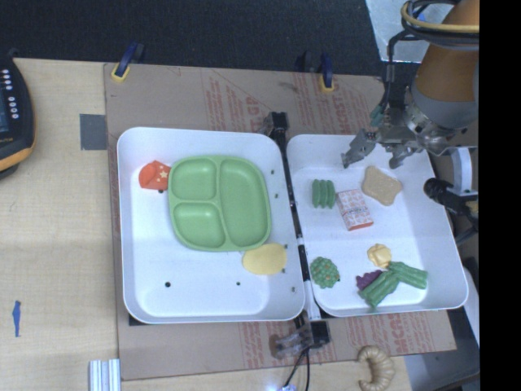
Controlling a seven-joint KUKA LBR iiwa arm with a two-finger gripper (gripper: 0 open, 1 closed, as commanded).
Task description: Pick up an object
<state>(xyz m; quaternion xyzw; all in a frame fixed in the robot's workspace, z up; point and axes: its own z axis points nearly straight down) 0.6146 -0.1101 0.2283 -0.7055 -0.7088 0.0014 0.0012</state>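
Here the desk [57, 243] carries two white bins; the right bin [444, 243] lies under the gripper [374, 155], which hovers spread wide and empty above its far end. Just beside it, toward the arm, lies the toast slice [381, 186], likely the nearest target. Slightly farther sit the pink carton [354, 208] and green pods [323, 193].

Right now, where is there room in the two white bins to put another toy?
The left bin has bare floor along its near edge, below the green divided plate and yellow piece. The right bin is crowded: green pods, pink box, toast, broccoli. It has a small bare patch mid-bin, between box and broccoli.
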